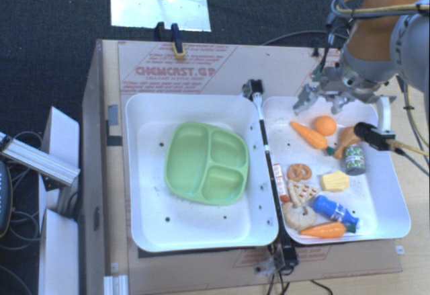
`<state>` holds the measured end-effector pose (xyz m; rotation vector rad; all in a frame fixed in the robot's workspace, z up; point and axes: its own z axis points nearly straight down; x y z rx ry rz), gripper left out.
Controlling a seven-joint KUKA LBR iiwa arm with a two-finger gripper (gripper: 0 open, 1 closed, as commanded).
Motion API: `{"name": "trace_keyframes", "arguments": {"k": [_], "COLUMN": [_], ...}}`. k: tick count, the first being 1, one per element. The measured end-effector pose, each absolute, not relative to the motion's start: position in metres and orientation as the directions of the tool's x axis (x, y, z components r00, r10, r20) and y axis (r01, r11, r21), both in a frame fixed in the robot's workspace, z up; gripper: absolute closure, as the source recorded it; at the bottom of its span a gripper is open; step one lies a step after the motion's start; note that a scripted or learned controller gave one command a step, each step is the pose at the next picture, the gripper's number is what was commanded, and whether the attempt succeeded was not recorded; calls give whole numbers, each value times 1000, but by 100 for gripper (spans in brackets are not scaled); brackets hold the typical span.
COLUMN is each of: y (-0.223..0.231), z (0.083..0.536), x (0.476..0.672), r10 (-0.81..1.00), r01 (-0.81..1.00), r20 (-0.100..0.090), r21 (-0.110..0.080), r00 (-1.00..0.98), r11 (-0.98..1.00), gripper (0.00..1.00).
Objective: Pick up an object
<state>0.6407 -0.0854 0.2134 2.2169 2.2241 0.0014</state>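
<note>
Two white bins sit side by side on the worktop (201,62), and the right bin (390,186) holds all the loose things. Nearest the camera, along its front edge, lie a small carrot (324,230), a blue bottle (335,209) and a round cookie (299,217); just behind them are a waffle (302,191), a pretzel (299,171) and a yellow cheese block (335,181). Farther back stand a small can (354,159) and a brown piece (346,138) beside it, then a longer carrot (310,134) lying on a diagonal, its long axis running from back-left to front-right, with an orange ball (325,125) just beside it. Farthest back, over the bin's rear rim, hangs the end effector (321,100), its fingers spread wide and holding nothing. The ball and the long carrot lie just in front of it, toward the camera and below, so they look like the nearest candidates for a straight descent. The left bin (144,173) carries a green divided tray (206,162), well apart from the arm.
</note>
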Motion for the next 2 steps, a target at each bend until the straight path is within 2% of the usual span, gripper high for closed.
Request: {"name": "trace_keyframes", "arguments": {"k": [1, 2], "y": [-106, -132], "z": [119, 84], "x": [646, 651], "r10": [1000, 1000], "r01": [1000, 1000], "r20": [-1, -1], "r21": [-1, 1], "r00": [-1, -2], "r11": [1, 2], "gripper": [0, 0]}}
